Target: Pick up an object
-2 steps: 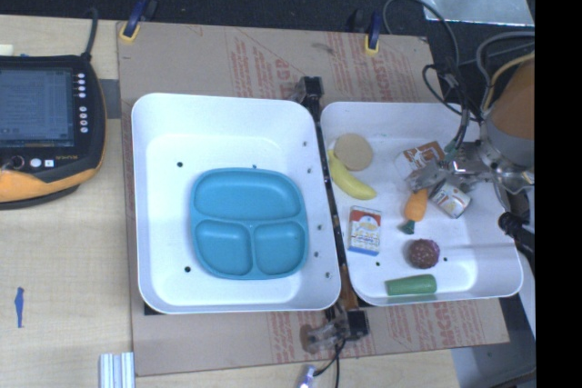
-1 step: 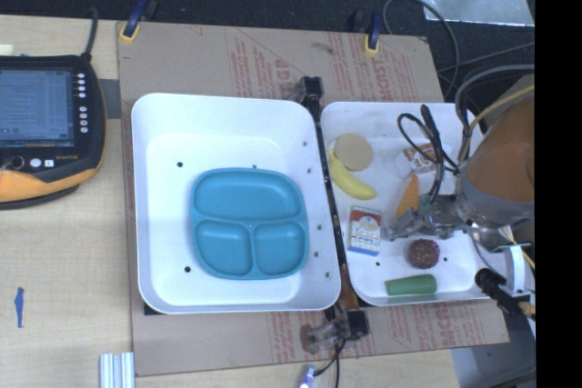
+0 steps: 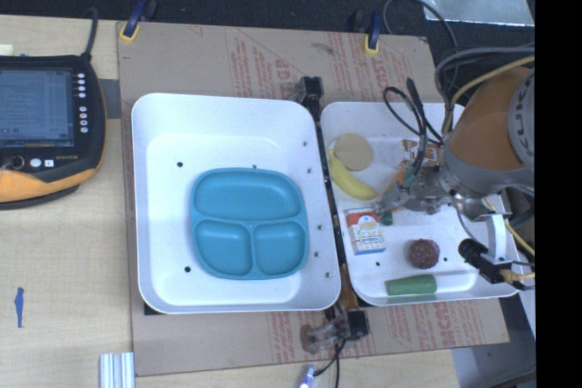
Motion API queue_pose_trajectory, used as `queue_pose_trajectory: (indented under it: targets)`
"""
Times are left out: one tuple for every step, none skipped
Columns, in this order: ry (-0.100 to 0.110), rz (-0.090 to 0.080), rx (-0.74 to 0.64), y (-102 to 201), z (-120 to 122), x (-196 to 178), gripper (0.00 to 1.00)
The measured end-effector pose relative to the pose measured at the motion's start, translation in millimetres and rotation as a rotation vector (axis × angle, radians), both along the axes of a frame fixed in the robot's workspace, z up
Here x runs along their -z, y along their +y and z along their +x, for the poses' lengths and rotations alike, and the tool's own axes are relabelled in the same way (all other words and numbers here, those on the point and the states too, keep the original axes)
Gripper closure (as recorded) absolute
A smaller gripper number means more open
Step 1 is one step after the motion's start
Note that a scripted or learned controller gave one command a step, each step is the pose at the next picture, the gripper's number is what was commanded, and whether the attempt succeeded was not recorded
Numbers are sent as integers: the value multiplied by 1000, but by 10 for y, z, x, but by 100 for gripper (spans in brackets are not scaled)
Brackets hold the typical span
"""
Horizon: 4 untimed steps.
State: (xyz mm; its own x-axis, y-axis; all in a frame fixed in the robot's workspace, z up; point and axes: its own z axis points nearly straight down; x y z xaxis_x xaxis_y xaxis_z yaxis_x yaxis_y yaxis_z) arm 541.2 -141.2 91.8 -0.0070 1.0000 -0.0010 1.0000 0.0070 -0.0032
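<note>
The right bin (image 3: 455, 118) holds a yellow banana (image 3: 350, 180), a round tan biscuit (image 3: 354, 152), a small red and white carton (image 3: 366, 232), a dark brown round piece (image 3: 423, 253) and a green block (image 3: 410, 286). My gripper (image 3: 397, 197) reaches in from the right and hangs low over the middle of this bin. It is just right of the banana and above the carton. Its tip points down and to the left, close to the carton's upper right corner. Nothing is visibly held.
The left bin (image 3: 155, 195) carries a blue divided plate (image 3: 248, 222). A tablet controller (image 3: 45, 123) lies off the bench's left side. Cables (image 3: 409, 104) loop over the right bin's far edge, and the arm's body (image 3: 486, 136) covers its right side.
</note>
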Motion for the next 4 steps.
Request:
queue_pose_trajectory:
  targets:
    - [-1,1,4,-28,489,-3,0]
    - [2,1,0,445,558,2,0]
    - [-8,-1,-1,428,593,-144,100]
    - [-2,2,2,1058,339,-1007,100]
